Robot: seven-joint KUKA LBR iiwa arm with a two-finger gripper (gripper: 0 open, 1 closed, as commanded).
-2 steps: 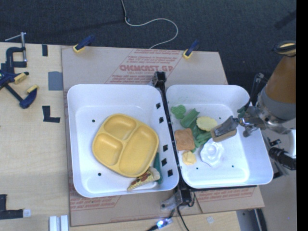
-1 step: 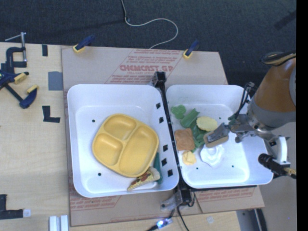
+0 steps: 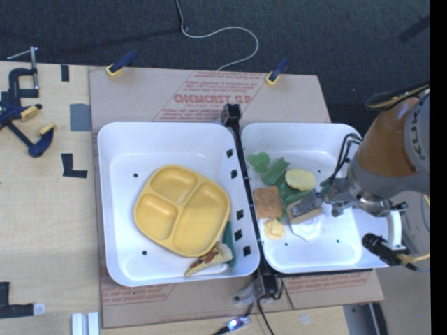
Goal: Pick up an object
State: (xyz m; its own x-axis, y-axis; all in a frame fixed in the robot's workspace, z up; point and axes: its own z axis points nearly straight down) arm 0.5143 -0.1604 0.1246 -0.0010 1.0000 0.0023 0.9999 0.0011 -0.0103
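Jaw spacing cannot be judged, as the gripper (image 3: 305, 208) is seen end-on low in the right bin (image 3: 347, 257), at the centre right of the frame, reaching in from the grey arm (image 3: 391, 166) with its orange band. Just beneath its tip, a small tan block (image 3: 304, 216) is seen lying on a crumpled white piece (image 3: 307, 228), its long axis tilted from lower left to upper right; whether it is gripped cannot be told. Around it in the same bin are grouped a yellow oval piece (image 3: 300, 179), green leaf-shaped pieces (image 3: 271, 167), a brown toast-like square (image 3: 267, 202) and a small pale yellow piece (image 3: 274, 229). The left bin (image 3: 115, 187) is occupied by a yellow divided plate (image 3: 181, 209), set at a slant, with a pizza-like slice (image 3: 209, 259) and a green piece at its lower right edge. Both bins are rested on a cardboard sheet (image 3: 209, 96), on which red lettering is printed; it is too blurred to be read with certainty. Blue-and-yellow clamps (image 3: 122, 63) are seen at the sheet's upper edge.
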